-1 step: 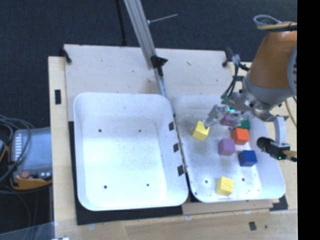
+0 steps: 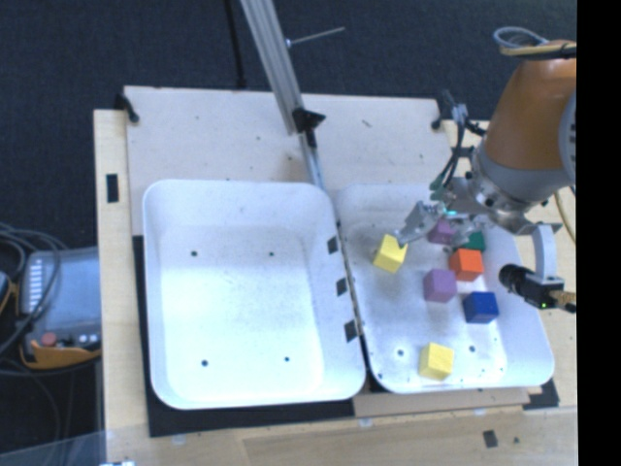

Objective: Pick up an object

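Note:
The right bin (image 2: 505, 352) holds several small blocks: a yellow cube (image 2: 390, 254) near its left side, a purple cube (image 2: 440, 284), an orange block (image 2: 468, 263), a blue cube (image 2: 479, 306) and a second yellow cube (image 2: 436, 360) near the front. A pinkish-purple block (image 2: 444, 230) and a green one (image 2: 474, 242) lie partly under the arm. My gripper (image 2: 419, 223) hangs low over the back of the right bin, just right of and above the first yellow cube. I see no block held in it.
The left bin (image 2: 243, 289) lies beside the right one. A slanted metal pole (image 2: 277, 61) rises from the bench behind the bins. The orange and grey arm (image 2: 529, 124) covers the right bin's back right corner.

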